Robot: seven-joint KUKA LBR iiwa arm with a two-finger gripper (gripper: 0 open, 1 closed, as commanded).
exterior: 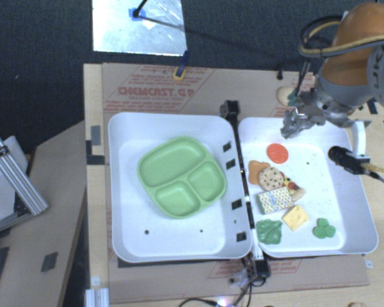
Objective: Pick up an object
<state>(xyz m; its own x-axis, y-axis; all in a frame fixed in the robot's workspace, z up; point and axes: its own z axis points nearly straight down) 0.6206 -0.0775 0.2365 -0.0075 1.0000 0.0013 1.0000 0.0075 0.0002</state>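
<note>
The right bin (345, 190) holds several toy food pieces: a red disc (277, 152), a tan cookie shape (256, 169), a round chocolate-chip cookie (271, 178), a patterned blue-white block (275, 200), a yellow cheese wedge (296, 218) and two green leafy pieces (269, 231) (324, 228). My gripper (290, 128) hangs over the bin's far left corner, above and slightly right of the red disc. I see nothing between its fingers.
The left bin (125, 178) holds a green three-compartment plate (182, 176). A black divider strip (238, 171) runs between the bins. A black cylinder (345, 158) juts out from the arm over the right bin's far right side. A shiny foil sheet (139, 18) lies beyond the bench.
</note>
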